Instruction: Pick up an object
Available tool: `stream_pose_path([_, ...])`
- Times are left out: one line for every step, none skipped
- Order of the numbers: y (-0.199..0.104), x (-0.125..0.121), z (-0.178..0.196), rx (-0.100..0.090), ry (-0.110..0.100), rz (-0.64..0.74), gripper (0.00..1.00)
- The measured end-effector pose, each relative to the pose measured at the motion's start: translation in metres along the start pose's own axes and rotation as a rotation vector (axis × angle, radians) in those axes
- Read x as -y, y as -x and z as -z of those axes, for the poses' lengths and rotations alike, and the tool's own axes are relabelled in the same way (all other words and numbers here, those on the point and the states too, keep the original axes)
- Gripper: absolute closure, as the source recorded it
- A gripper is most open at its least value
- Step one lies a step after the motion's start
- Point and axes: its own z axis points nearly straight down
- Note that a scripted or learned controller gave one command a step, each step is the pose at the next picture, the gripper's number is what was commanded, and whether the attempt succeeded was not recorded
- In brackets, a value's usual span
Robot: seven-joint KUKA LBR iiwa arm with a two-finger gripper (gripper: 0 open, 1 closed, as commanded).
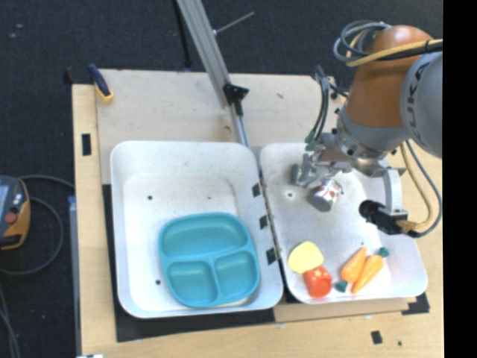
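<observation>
My gripper point(316, 176) hangs low over the back part of the right bin point(395, 289), under the arm's orange band. A small shiny grey object point(327, 193) lies right at the gripper's lower edge, partly hidden by it; whether it is gripped cannot be made out. Nearer the front of the same bin lie a yellow rounded piece point(305, 256), a red pepper-like toy point(318, 281) touching it, and two orange carrots point(363, 268) side by side.
The left bin point(141, 170) holds a blue divided plate point(209, 259) at its front. A black cable fitting point(378, 215) on the arm hangs over the right bin. A grey metal bar point(212, 54) slants down to where the bins meet.
</observation>
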Motion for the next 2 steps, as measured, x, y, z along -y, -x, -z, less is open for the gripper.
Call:
stream_pose_path([-0.044, -0.033, 0.002, -0.002, 0.002, 0.002, 1.0])
stream_pose_path([-0.096, -0.048, -0.007, -0.001, 0.0, 0.001, 1.0])
